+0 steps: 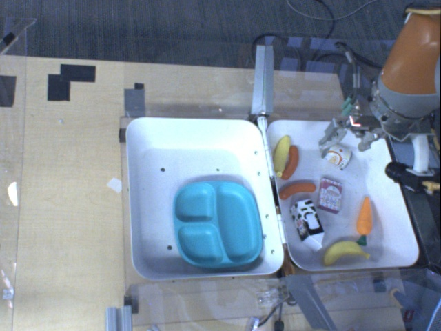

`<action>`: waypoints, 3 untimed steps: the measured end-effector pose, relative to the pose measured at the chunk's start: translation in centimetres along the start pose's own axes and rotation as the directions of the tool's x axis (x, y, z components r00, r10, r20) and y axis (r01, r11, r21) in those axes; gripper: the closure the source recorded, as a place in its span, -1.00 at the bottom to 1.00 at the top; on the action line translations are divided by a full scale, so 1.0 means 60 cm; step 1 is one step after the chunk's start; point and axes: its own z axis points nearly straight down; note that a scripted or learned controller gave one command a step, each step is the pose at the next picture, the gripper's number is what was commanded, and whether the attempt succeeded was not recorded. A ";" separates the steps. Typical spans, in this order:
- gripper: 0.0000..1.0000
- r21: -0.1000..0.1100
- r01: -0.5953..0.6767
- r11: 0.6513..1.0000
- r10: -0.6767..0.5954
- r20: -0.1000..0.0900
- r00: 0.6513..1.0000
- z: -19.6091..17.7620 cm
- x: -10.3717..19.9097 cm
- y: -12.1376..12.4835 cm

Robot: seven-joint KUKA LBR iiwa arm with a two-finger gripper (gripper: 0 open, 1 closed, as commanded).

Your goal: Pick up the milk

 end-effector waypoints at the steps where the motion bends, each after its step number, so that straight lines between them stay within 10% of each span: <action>1: -1.00 0.002 -0.229 0.973 0.229 0.000 0.973 0.211 -0.074 -0.074; 2: -1.00 -0.002 -0.259 0.966 0.259 -0.001 0.966 0.185 -0.017 0.043; 3: -1.00 -0.001 -0.274 0.962 0.274 0.002 0.962 0.240 -0.113 0.104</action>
